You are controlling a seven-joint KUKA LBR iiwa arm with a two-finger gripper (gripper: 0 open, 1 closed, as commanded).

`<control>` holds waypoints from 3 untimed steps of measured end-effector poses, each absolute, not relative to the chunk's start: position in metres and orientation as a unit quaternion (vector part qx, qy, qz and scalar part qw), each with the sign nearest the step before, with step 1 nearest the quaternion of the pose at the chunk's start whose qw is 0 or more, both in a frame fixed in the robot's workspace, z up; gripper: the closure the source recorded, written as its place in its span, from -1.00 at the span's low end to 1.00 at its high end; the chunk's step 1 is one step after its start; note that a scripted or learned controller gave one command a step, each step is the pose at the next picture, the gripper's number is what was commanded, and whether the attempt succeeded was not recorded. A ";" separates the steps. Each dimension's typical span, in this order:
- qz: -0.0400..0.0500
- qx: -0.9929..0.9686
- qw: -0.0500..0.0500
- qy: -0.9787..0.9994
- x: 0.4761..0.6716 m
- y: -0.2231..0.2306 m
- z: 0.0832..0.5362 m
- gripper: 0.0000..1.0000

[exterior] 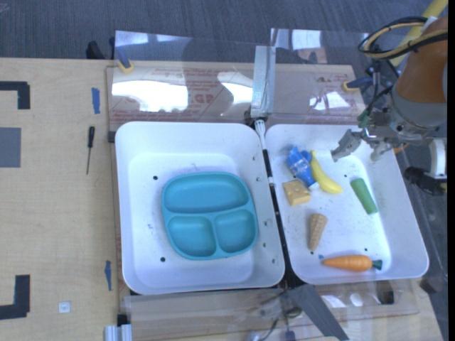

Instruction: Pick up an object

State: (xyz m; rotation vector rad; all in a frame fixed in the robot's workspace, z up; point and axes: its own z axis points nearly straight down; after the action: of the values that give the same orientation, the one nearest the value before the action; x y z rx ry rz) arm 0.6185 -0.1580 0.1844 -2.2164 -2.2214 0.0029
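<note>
The banana (325,177) lies in the upper middle of the right bin (405,222), touching a blue packet (299,165). It is judged light, stiff and smooth plastic, best taken across its narrow middle. The gripper (361,148) is seen just above and right of it, fingers spread wide, nothing between them.

wooden bench (50,212), dark grey carpet (213,6)
</note>
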 end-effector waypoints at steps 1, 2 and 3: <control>0.000 -0.620 0.000 -0.784 0.667 -0.105 0.140 -1.00; -0.001 -0.559 -0.002 -0.829 0.646 -0.107 0.086 -1.00; -0.001 -0.559 -0.001 -0.829 0.647 -0.107 0.095 1.00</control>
State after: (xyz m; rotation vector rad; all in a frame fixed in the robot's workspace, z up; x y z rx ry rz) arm 0.6469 -0.1066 0.0955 -1.7579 -2.6056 -0.0028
